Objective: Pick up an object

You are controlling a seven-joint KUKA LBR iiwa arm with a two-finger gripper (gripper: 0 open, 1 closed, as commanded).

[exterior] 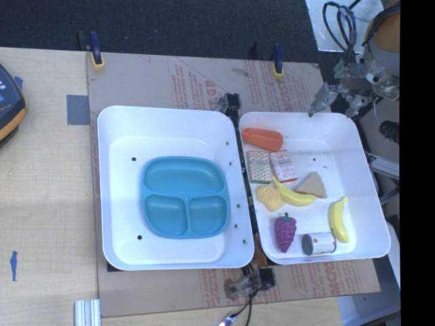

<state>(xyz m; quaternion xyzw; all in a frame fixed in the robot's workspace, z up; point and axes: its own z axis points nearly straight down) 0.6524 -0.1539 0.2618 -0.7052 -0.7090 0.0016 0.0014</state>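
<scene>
Wooden bench (47,202) under a cardboard sheet (204,80), two white bins side by side. Nearest in the right bin (363,175): a small can (318,242), purple grapes (285,231), a yellow banana (339,219). Mid-bin: a second banana (293,194), a corn piece (270,197), a tan wedge (312,184), two small packets (269,166). Far end: an orange carrot (262,138). Left bin (112,182) holds a blue divided tray (185,196). Gripper (334,99) hovers over the right bin's far corner, fingers apparently apart, though blurred; nothing between them. Nothing lifted yet; choosing, descent and grasp all remain.
</scene>
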